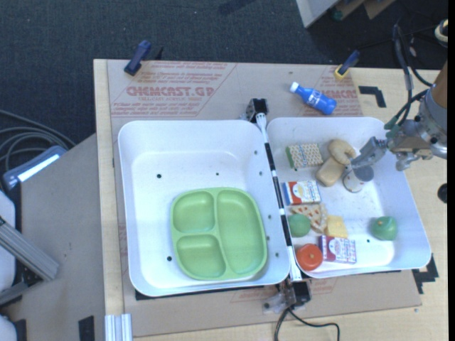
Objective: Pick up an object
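My gripper (pixel 380 155) hangs over the upper right part of the right bin (pixel 409 190), reaching in from the right edge. Just below and left of it stands a small grey cup-like object (pixel 353 180). Two tan bread pieces (pixel 334 162) lie beside it. The bin also holds a cracker box (pixel 304 154), a small red-and-white carton (pixel 302 190), a green ball (pixel 299 224), a yellow wedge (pixel 335 226), a red tomato (pixel 310 256), a red packet (pixel 339 249) and a green apple (pixel 384 227). I see nothing held.
The left bin (pixel 142 155) holds a green divided plate (pixel 217 233). A blue bottle (pixel 313 98) lies on the bench behind the right bin. Clamps sit at the back edge, and cables hang at the far right.
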Robot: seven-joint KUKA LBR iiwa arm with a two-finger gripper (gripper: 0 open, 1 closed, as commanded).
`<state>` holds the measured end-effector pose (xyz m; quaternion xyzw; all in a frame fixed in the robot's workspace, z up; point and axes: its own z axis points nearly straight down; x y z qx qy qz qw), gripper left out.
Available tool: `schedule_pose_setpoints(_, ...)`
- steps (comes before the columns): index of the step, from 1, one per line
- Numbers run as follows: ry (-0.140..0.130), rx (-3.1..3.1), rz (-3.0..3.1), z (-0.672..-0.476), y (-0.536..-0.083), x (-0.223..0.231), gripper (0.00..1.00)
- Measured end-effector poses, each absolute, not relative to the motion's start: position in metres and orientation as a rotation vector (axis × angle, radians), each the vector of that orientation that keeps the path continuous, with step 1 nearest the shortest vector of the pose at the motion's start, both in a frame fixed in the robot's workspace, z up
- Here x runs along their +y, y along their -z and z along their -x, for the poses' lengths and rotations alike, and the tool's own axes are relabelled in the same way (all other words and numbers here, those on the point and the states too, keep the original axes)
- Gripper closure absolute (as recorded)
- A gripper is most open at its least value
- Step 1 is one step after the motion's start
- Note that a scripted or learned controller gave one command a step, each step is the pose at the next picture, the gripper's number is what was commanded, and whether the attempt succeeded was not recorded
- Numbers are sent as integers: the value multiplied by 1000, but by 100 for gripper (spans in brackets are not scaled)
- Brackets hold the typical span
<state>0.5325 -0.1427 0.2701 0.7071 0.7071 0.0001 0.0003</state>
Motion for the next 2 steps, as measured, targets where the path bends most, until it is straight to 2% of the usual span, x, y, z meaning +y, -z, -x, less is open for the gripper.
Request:
schedule_pose_setpoints(1, 2, 2224, -2222, -618, -132, -137, 0)
schedule_pose_setpoints(2, 2, 2223, -2224, -626, -84, -146, 0)
